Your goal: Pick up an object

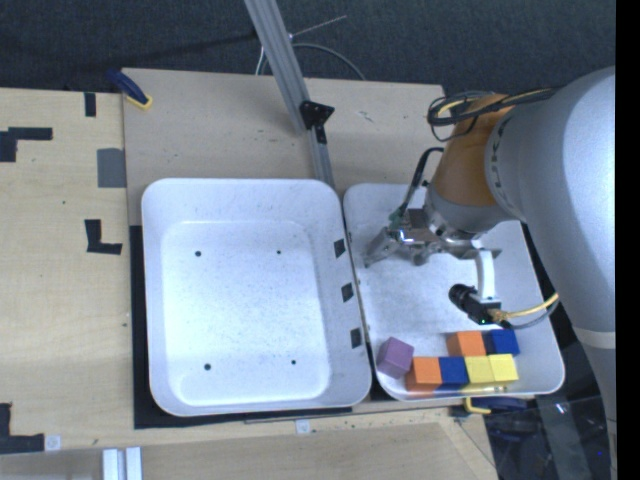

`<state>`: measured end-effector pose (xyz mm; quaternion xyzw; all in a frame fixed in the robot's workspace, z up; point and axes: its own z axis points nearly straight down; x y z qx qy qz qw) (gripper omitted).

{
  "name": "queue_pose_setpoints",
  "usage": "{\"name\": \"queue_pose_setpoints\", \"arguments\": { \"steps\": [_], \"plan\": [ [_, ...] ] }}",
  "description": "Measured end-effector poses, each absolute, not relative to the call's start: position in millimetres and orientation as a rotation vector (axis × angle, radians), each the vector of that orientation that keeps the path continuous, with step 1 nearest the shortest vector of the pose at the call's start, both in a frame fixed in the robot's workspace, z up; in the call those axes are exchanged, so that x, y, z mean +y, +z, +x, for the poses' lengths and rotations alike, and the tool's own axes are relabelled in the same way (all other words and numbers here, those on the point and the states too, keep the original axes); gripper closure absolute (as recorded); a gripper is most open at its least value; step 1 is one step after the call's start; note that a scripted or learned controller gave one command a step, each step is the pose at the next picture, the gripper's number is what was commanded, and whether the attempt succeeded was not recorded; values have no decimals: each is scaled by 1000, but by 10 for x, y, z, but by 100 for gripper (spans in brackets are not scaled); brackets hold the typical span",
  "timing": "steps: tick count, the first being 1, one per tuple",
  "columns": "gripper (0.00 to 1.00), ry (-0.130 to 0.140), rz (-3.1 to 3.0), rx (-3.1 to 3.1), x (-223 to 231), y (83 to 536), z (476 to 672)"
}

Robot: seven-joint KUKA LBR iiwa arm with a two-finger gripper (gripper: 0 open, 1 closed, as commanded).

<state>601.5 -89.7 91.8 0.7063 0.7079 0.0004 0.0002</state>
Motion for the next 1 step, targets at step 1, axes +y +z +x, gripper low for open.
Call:
{"name": "queue_pose_setpoints", "arguments": {
  "steps": [1],
  "plan": [
    [0, 6, 2213, 2216, -1298, 1597, 6599]
  ]
}}
